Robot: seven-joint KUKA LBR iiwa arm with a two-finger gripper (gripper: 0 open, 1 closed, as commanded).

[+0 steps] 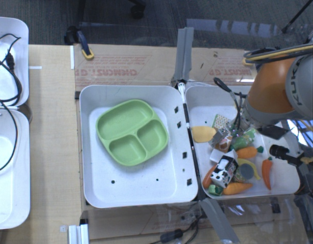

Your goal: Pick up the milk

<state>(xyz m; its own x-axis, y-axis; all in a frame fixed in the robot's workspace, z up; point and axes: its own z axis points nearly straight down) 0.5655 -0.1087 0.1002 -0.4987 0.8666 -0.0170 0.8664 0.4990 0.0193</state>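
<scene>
Two shallow white bins [90, 136] are set side by side on a wooden bench. A black-and-white cow-patterned milk carton [225, 170] is seen near the right bin's front edge among toy foods. Whether the gripper [232, 134] is open cannot be told.

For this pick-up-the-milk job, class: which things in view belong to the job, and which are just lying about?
Belongs to the job:
- milk carton, cow-patterned, in the right bin
- gripper, down among the toys above the carton

Just lying about:
- green divided plate in the left bin
- carrots
- yellow toy
</scene>
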